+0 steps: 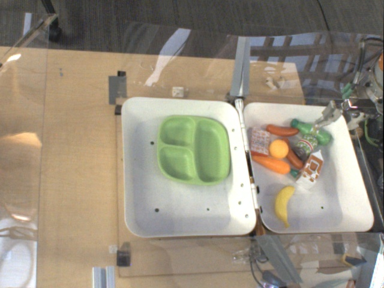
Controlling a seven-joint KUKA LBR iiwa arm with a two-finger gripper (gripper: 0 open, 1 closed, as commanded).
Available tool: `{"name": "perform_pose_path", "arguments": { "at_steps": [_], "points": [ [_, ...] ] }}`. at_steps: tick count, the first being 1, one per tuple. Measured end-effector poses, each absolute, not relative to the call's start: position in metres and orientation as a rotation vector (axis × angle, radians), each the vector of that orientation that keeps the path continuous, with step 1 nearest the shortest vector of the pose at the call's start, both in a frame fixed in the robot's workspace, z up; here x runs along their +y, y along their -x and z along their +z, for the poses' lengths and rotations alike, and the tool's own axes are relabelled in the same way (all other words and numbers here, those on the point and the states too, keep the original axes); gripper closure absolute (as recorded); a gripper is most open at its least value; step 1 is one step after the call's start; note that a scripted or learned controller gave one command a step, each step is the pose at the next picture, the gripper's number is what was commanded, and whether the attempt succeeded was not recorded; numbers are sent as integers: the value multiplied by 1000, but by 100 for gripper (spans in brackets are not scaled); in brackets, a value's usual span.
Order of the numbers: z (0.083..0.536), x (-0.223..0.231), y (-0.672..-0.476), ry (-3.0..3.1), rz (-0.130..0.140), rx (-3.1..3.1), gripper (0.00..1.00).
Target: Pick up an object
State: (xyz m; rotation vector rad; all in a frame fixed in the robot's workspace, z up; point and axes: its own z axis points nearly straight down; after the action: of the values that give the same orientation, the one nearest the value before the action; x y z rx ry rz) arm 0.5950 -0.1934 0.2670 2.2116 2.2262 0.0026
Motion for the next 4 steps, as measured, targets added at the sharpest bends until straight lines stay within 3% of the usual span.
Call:
{"name": "perform_pose_path", "arguments": {
  "at_steps": [1, 2, 3, 4],
  "points": [
    [135, -180, -666, -2220, 0, 2221, 0],
    [101, -157, -655, -2205, 26, 2201, 0],
    [94, -159, -619, -1924, 17, 2459, 0],
    [108, -159, -623, -1913, 24, 2452, 100]
  ]
}}
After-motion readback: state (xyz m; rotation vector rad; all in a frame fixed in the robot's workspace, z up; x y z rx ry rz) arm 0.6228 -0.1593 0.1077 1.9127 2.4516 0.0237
